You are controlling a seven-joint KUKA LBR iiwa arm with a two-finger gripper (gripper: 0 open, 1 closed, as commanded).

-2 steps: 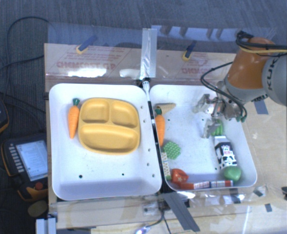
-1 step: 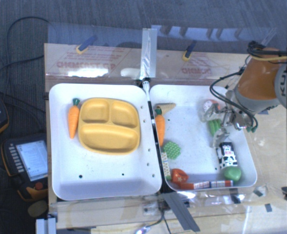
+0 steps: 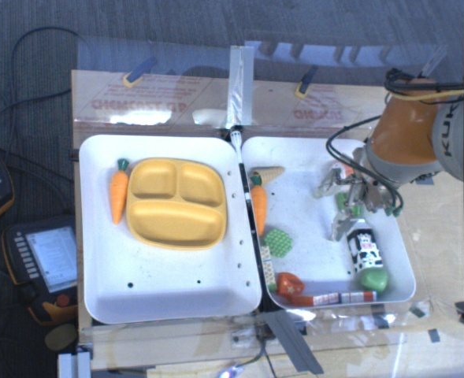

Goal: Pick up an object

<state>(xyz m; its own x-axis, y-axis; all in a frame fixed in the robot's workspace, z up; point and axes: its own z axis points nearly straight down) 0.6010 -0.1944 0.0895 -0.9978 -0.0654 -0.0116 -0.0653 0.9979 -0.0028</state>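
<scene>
Looking down on the right bin [image 3: 405, 250], we are seeing the gripper [image 3: 343, 203] hanging with its jaws spread apart and clamping nothing, a small green piece [image 3: 347, 201] showing between them. Just beyond the jaws toward the bin's near corner, a black-and-white bottle [image 3: 365, 248] is lying, with a green fruit [image 3: 373, 279] past it. Well off to the jaws' far side, a carrot [image 3: 258, 203] is resting along the bin's wall, and a yellow tray [image 3: 176, 203] is sitting in the left bin [image 3: 98, 290].

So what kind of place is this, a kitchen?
More likely a robot test bench: a grey arm with an orange band reaches over shallow white bins of toy food like a plastic carrot.
</scene>
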